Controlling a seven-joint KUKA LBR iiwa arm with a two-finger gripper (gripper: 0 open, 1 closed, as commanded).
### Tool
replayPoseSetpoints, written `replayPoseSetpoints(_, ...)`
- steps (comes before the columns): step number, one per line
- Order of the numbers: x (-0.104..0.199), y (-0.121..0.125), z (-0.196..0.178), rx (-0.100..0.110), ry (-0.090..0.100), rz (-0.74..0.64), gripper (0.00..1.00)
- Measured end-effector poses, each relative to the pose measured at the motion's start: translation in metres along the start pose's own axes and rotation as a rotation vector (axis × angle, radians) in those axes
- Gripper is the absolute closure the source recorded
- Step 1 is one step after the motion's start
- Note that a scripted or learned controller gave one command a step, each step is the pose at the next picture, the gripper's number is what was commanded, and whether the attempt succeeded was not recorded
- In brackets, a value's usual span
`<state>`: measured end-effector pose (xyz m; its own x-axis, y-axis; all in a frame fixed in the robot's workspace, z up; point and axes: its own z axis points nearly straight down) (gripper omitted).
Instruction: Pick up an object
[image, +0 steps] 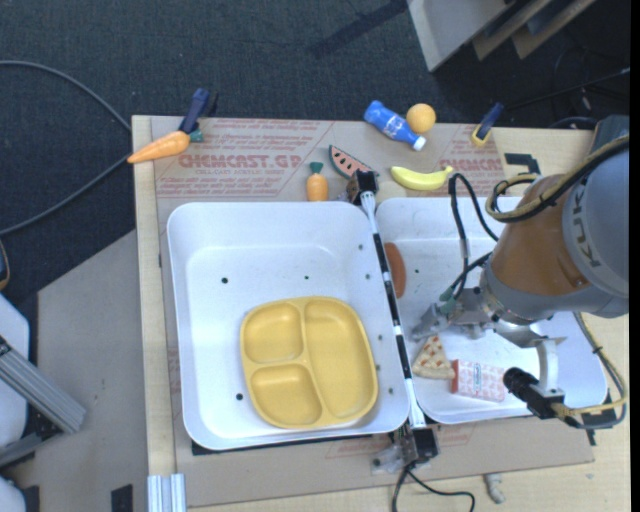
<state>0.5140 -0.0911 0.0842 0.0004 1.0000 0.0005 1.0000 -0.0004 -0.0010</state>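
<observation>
I am looking down on the bench (250, 160), which is carrying two white bins side by side. The left bin (270, 250) is holding a yellow divided tray (308, 362) with three compartments, lying toward its near right corner. The right bin (430, 225) is taking the arm (560, 250), which is reaching in from the right, its orange band sitting above the wrist. The gripper (440, 318) is hanging low over the middle of the right bin, pointing left; I cannot tell from here how its jaws are standing or whether anything is between them.

Inside the right bin, a pizza slice (432, 358) is lying just below the gripper, near the dividing wall. A small red and white packet (478, 380) is lying just beside the slice, to its right. An orange-brown oval piece (396, 270) is resting against the left wall, up from the gripper.

Outside the bins, along the far edge of the bench, I am seeing a carrot (160, 148), a small orange piece (317, 186), a watermelon slice (346, 161), a banana (420, 178), a blue bottle (392, 123) and an orange ball (421, 117) touching it.
</observation>
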Motion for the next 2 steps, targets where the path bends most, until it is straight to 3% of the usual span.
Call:
replayPoseSetpoints(1, 0.0, 0.0, -0.01, -0.002, -0.001, 0.001, 1.0)
replayPoseSetpoints(2, 0.035, 0.069, -0.101, -0.003, 0.0, -0.002, 1.0)
